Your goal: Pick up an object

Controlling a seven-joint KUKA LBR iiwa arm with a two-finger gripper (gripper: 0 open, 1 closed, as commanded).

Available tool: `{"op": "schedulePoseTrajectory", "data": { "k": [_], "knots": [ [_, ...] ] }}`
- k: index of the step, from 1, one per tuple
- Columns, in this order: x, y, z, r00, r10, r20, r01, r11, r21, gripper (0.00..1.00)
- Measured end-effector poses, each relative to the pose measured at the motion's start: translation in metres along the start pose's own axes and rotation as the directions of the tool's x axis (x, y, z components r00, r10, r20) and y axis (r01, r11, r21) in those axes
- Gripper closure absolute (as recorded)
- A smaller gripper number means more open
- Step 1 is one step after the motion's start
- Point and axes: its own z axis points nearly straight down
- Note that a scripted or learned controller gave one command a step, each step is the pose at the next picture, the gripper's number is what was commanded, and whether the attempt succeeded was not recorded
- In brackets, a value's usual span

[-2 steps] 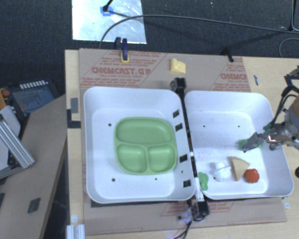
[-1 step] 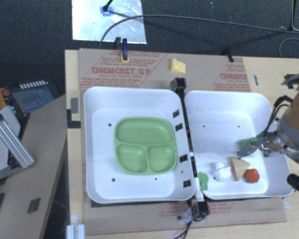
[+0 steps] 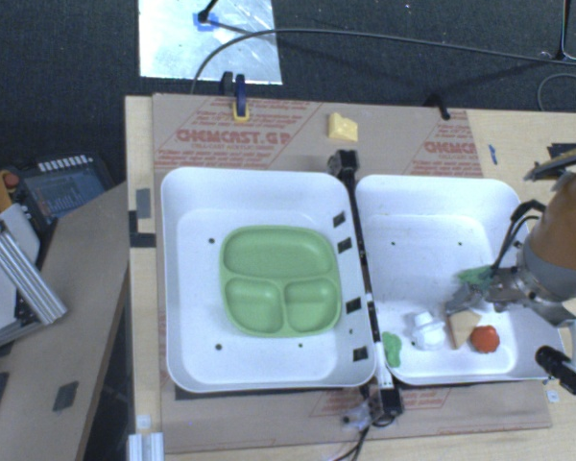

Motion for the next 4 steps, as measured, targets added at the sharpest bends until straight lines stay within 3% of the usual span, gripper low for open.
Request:
{"op": "schedulePoseTrajectory", "data": {
  "k": [1,4],
  "knots": [
    [-0.001,0.001,-0.013,1.0,0.0,0.003,0.0,1.0,-0.005,1.0],
    [-0.007,0.0,-0.187,1.0,-0.003,0.005,0.003,1.0,-0.01,1.0]
  ]
}}
